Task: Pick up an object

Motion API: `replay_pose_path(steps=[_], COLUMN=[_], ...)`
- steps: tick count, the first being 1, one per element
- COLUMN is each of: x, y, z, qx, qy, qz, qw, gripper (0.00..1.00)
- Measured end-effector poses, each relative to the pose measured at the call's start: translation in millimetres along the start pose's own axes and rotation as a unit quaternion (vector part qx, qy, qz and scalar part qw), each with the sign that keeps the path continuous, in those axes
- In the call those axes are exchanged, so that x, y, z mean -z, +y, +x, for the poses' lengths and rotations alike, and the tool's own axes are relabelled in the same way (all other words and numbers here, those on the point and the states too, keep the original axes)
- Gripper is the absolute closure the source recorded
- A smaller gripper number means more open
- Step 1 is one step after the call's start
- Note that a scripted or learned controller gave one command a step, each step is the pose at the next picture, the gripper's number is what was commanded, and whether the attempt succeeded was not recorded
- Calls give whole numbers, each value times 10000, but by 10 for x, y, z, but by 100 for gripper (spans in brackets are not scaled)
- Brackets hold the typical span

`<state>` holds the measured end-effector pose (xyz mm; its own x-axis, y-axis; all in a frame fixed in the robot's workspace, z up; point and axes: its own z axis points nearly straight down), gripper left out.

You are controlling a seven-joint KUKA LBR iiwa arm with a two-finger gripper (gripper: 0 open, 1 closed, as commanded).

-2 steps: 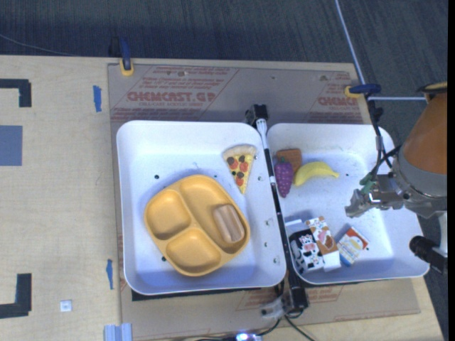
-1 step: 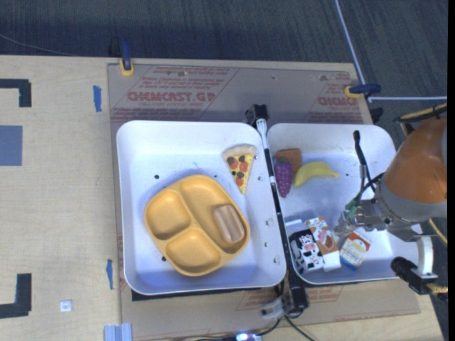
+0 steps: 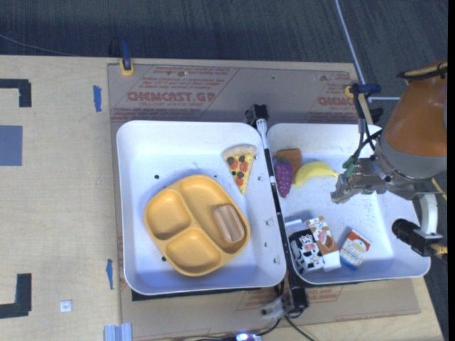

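Camera view | claw [image 3: 344, 190] over right bin [image 3: 398, 265], grip state unclear | banana [image 3: 313, 172] just left of it

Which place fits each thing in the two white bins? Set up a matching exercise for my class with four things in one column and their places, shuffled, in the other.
Things:
1. pizza slice
2. sausage
3. banana
4. grapes

Places:
A. in a compartment of the yellow plate
B. right bin, just left of the banana
C. left bin, at its upper right, beside the plate
D. right bin, just left of the end effector

Pairs: 1-C, 2-A, 3-D, 4-B
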<state>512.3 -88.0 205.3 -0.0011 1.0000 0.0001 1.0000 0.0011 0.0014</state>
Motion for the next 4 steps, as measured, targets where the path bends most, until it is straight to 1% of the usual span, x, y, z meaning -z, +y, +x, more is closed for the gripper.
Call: replay_pose_path(steps=[1,2,3,4], x=[-198,-1056,21,307], y=[-329,-340,-281,-328], z=[-221,-386,27,-938], qx=[-5,-12,0,-8], qy=[0,-1,-1,-14], qz=[10,15,-4,-5], qw=[10000,10000,10000,10000], gripper=[100,100,100,100])
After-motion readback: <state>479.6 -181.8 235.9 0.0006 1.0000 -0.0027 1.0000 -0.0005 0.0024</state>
